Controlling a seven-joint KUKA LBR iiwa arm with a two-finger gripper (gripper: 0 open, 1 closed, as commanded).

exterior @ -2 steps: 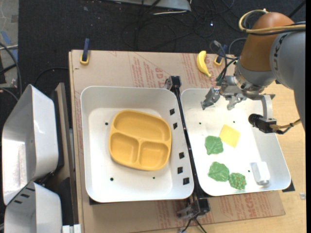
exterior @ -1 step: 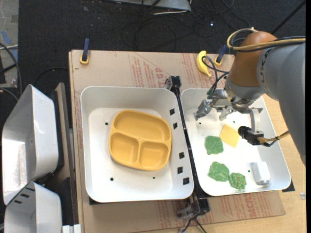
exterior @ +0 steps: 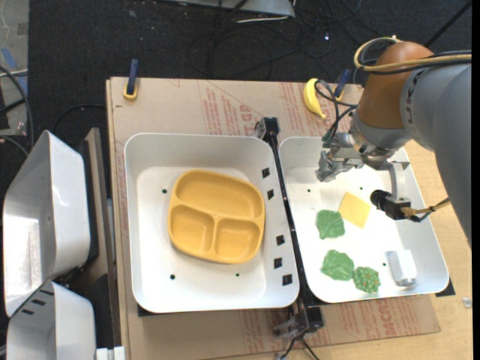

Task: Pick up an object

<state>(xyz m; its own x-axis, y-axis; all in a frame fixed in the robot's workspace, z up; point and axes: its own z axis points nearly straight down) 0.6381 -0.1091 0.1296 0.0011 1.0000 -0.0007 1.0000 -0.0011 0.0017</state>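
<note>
This is a robotics lab or test cell rather than a home. Two white bins [exterior: 150, 276] sit on a cardboard-covered bench [exterior: 225, 107] held by clamps [exterior: 131, 79], loose cables [exterior: 247, 36] trail over the dark carpeted floor, and an industrial robot arm [exterior: 420, 88] reaches in.

Occlusions and cut-offs, right bin and frame edges

Grey arm with orange band [exterior: 420, 88] runs off the right edge and covers the far right corner of the right shallow white bin [exterior: 304, 193]; two-finger gripper [exterior: 330, 167] is small and dark, finger gap unreadable. Small pale grey block [exterior: 401, 267] near that bin's front corner blurs into the white floor. White tubs [exterior: 41, 208] cut by the left edge.
</note>
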